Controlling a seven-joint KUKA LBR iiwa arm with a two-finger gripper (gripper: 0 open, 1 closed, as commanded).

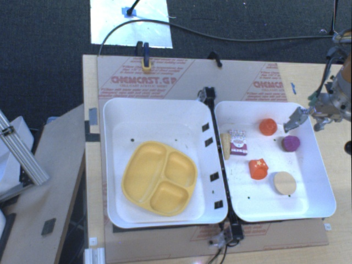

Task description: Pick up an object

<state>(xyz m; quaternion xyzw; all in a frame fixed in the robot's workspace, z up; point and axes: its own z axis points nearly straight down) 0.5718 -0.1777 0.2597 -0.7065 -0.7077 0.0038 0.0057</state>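
The purple object [291,143] is the piece nearest the gripper [308,120], lying on the floor of the right bin [319,202] just below and slightly inward of the jaws, apart from them. It looks roundish, so no clear long axis or pointing direction can be read from it. The jaws stand apart with nothing between them: one grey finger [295,119] reaches out over the bin's far right corner, the other sits closer to the wrist.

Further from the jaws, toward the bin's middle, an orange ball [268,127] rests near the far wall. Below the purple object lies a tan disc [285,183], flat on the floor, and beside it a red-orange block [258,169]. Well beyond these, against the divider side, a small red and white packet [238,142] lies with its long axis running roughly toward the near edge, next to a slim cone [226,145] pointing the same way. A yellow divided tray [159,177] fills the left bin [126,114].
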